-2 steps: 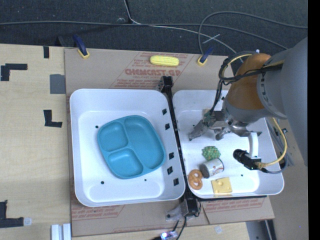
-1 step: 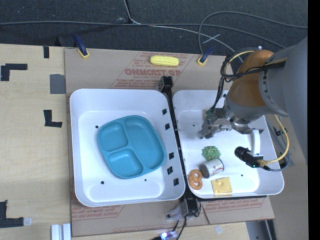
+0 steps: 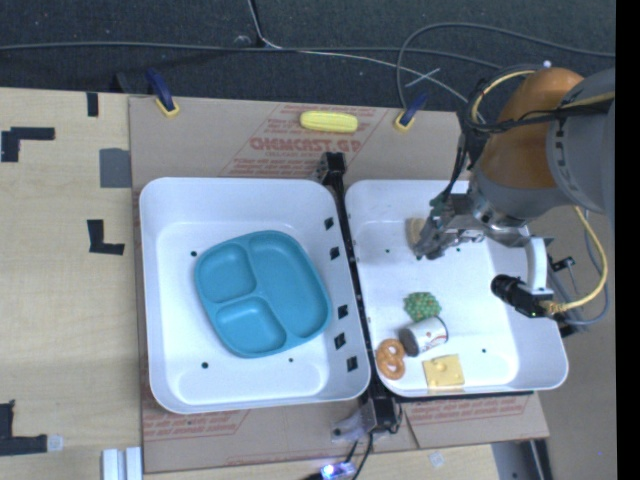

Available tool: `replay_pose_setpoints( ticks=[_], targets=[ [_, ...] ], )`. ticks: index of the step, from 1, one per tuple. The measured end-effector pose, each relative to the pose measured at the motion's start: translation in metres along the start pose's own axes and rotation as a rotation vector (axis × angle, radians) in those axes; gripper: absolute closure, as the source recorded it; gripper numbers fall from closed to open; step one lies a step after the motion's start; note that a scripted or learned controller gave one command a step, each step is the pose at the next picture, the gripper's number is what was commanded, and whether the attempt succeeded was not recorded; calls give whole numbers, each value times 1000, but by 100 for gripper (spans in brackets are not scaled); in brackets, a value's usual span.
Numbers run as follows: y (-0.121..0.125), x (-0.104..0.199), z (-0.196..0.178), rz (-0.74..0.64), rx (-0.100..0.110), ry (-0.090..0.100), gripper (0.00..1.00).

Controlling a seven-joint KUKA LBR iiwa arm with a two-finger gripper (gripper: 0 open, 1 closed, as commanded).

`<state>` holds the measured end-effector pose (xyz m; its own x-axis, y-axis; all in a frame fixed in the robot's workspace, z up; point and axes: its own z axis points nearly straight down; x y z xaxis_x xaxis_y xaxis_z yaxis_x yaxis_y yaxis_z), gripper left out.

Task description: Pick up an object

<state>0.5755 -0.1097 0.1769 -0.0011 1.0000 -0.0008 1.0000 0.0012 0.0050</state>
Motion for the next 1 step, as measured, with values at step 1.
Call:
replay_pose_setpoints(
  ticks=[1],
  targets=[
    [6, 5, -62, -1, -1, 0, 100]
  ],
)
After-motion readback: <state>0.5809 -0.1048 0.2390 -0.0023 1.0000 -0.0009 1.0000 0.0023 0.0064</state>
